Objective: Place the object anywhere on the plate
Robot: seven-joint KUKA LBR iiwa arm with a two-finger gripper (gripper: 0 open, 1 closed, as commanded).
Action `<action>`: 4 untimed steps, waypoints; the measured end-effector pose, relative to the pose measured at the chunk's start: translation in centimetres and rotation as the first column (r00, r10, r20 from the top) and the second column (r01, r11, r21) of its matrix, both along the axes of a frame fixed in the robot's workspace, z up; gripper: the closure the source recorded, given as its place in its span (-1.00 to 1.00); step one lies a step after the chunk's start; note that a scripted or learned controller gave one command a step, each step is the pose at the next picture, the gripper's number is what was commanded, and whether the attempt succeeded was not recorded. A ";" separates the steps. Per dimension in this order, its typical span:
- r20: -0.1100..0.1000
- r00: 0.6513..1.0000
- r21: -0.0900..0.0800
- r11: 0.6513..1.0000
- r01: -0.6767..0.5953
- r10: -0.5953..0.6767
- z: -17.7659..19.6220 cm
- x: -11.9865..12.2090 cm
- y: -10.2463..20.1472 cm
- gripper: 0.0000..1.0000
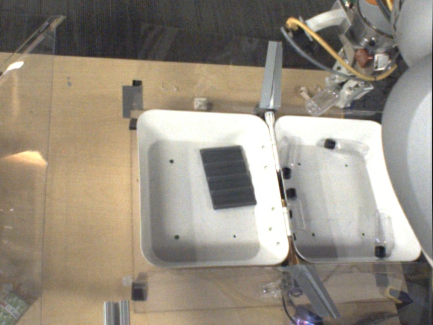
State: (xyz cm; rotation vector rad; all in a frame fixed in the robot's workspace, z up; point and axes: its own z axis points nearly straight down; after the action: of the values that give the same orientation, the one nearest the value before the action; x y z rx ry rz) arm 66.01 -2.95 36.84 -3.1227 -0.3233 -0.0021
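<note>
— Do we find any writing on the two white bins (145,181) or on the dark ribbed plate (228,177)?

— We read none there: no letters, no numbers, no brand.

— And on the wooden bench (74,181) or the grey arm (409,134)?

— We make out no label or sign on either. At the lower left corner we see a small patterned patch (8,307), but it is too small and blurred for us to read.
</note>
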 end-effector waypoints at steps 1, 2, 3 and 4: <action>0.000 1.000 0.002 1.000 0.000 0.000 1.0 0.0 0.0 1.00; 0.000 1.000 0.000 1.000 0.002 -0.002 0.9 0.1 0.6 1.00; 0.000 0.998 -0.001 0.998 -0.063 0.063 -4.2 -0.9 9.3 1.00; -0.002 1.000 -0.002 1.000 -0.030 0.030 -10.1 -0.1 14.6 1.00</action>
State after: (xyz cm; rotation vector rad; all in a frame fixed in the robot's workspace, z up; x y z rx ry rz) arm 65.90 11.62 26.73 -3.1188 -0.3710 0.0017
